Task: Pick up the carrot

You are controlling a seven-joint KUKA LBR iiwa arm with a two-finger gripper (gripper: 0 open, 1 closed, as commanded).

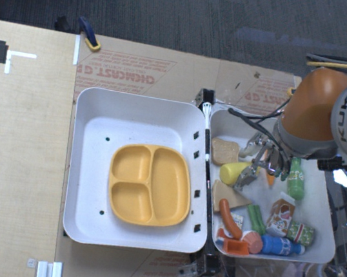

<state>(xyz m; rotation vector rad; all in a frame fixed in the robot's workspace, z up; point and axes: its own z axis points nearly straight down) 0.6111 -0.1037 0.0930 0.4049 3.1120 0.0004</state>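
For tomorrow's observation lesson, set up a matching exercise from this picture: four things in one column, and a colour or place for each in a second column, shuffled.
Things:
1. divided plate
2. blue bottle
3. lemon
4. gripper

Descriptions:
A. yellow, beside the bread slice in the right bin
B. lies along the right bin's near edge
C. alone in the left bin
D. hangs over the right bin's far half

Pairs: 1-C, 2-B, 3-A, 4-D
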